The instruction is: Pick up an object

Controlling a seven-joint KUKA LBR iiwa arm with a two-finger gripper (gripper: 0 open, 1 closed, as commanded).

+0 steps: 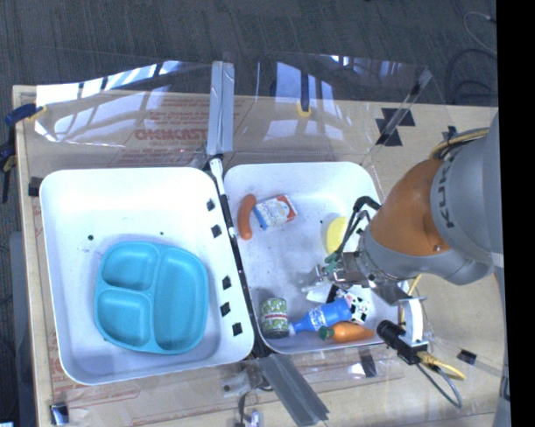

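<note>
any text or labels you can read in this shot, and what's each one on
"CHEMCAST": red print, seen mirrored, on the clear panel behind the left bin.
Letters on the grey arm: cut off at the edge, not readable.
Small carton in the right bin: blue and red print, too small to read.
Can label: blurred.
Blue bottle label: blurred.

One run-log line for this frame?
arm: over right bin | pincer: low among items, grasp unclear | blue tray: left bin
</note>
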